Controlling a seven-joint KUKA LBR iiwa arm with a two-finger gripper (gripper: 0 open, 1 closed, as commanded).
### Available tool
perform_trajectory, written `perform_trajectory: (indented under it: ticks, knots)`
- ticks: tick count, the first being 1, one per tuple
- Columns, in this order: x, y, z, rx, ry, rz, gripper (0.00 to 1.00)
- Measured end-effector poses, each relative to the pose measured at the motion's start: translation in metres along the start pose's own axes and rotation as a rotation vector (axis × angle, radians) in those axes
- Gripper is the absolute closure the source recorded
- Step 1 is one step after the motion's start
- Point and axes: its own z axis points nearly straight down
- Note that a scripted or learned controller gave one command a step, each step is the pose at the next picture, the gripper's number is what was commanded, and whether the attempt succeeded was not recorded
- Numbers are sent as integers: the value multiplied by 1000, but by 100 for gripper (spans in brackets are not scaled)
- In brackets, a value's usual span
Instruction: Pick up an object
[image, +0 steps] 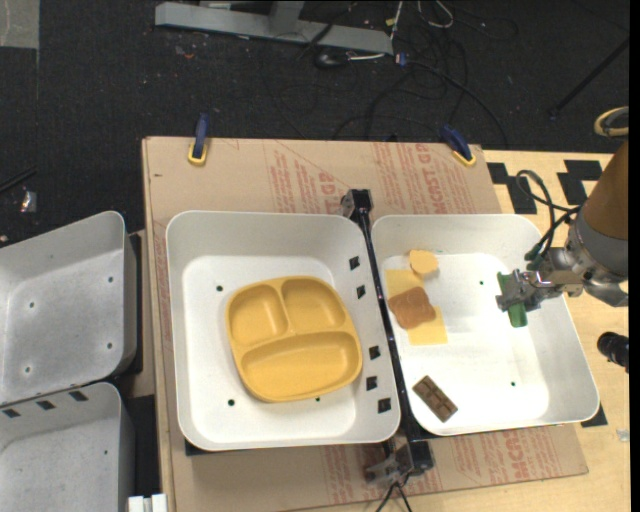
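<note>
End effector (517, 300) sits over right bin (560, 350), near its right wall; can't tell its state or whether it has anything. Approach step, I'd judge. Candidates: brown block (435, 397) near front, brown slab (411, 307) on yellow pieces (428, 328) w/ orange chunk (424, 263) by divider. Next: move left, descend. Yellow tray (295, 338) in left bin (200, 330) is clear of path.

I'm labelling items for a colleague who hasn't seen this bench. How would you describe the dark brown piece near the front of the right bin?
Find the right bin. Near its front left corner lies a small dark brown rectangular bar, angled and apart from the yellow and tan pieces further back. It is the darkest thing there and lies alone.
</note>
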Motion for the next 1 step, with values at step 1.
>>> perform_trajectory:
  ticks: [1]
  knots:
    - [6,-4,-59,2,0,0,100]
